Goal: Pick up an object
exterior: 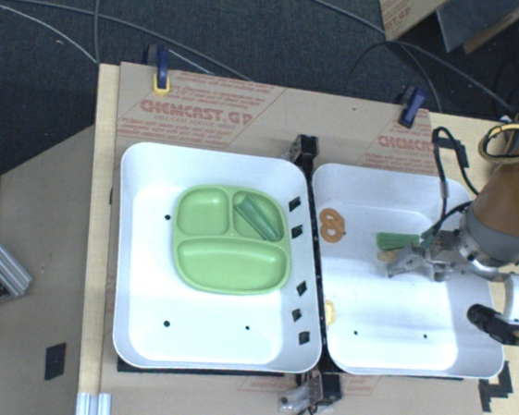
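Green object [403, 241] by claw [402, 263], white bin [392, 347]

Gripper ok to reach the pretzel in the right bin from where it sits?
Probably yes. The pretzel lies alone on the right bin floor near the divider, nothing on it. The gripper is in the same bin, beside a green piece.

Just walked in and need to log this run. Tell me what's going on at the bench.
The grey arm reaches in from the right, with its gripper low over the right bin, next to a green object lying there. A small brown pretzel-shaped piece lies near that bin's left wall. In the left bin sits a green divided plate with a darker green item in its upper right compartment. Whether the gripper holds anything cannot be told.
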Controlling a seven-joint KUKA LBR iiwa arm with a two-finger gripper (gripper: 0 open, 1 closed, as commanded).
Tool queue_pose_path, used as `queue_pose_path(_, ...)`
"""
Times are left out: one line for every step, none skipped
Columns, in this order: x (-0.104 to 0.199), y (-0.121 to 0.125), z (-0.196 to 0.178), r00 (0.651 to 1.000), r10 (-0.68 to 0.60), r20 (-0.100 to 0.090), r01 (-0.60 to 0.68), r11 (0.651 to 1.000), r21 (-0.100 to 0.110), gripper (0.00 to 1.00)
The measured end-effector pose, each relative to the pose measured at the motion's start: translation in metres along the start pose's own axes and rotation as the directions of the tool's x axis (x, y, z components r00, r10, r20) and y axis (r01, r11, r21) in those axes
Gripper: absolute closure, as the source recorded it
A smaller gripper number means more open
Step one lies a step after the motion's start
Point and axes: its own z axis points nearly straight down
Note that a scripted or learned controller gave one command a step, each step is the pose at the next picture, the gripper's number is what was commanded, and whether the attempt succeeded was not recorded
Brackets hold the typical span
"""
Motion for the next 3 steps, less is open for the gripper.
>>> queue_pose_path(-0.001, 0.002, -0.015, 1.0, 0.0, 0.002, 0.0, 1.0, -0.007, 1.0)
queue_pose_path(-0.005, 0.007, -0.078, 1.0, -0.001, 0.006, 0.001, 1.0, -0.014, 1.0)
queue_pose_path(0.004, 0.004, -0.137, 1.0, -0.002, 0.005, 0.002, 1.0, -0.013, 1.0)
